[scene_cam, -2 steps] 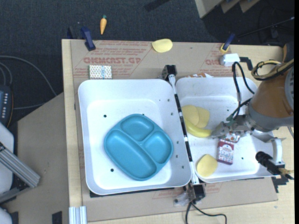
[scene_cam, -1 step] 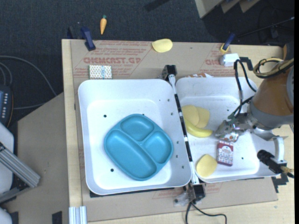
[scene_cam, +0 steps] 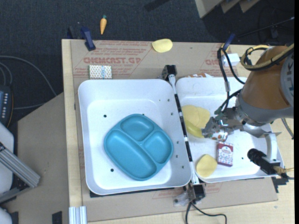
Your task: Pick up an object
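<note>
target: we're betting on the yellow lump [scene_cam: 195, 117], centre-right of frame, in the right bin [scene_cam: 205, 84]
handling: looks light and soft-ish, probably smooth; we'd pinch across its narrow middle
gripper [scene_cam: 211, 129]: low at the lump's right edge, can't tell how it's set
neighbours: red carton [scene_cam: 225, 154] and small yellow piece [scene_cam: 206, 165] lower down
left bin [scene_cam: 93, 93]: blue tray [scene_cam: 138, 146]

We see bright, even overhead light: the white bins [scene_cam: 93, 101] left of the gripper [scene_cam: 214, 130] nearly glare, shadows stay soft, focus is slightly soft, and the carpet beyond is dim.
</note>
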You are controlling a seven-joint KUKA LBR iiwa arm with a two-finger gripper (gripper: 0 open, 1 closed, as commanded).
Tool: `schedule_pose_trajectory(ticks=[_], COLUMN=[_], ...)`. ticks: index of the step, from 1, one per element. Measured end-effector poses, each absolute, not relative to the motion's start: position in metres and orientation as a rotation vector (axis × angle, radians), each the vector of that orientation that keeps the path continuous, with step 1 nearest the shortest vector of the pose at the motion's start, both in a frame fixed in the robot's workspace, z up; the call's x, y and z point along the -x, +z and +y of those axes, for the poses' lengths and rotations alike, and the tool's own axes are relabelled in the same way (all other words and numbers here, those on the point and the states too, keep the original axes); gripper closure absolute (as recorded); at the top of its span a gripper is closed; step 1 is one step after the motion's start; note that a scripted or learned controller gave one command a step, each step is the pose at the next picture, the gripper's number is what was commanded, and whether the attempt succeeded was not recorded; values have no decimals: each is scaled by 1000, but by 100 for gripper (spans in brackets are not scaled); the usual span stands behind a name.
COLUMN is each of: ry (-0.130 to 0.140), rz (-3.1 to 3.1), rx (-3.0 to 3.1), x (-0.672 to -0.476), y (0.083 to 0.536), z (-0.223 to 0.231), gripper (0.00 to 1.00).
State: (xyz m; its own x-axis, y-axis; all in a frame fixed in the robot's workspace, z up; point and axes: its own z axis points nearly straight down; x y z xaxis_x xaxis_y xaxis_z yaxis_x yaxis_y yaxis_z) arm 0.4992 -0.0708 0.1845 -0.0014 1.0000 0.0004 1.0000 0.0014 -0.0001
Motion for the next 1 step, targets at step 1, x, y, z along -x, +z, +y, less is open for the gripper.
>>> schedule_pose_trajectory(ticks=[1], ry=[-1], rz=[-2222], rx=[2220], x=[-537], y=[215], z=[-20], gripper=[100])
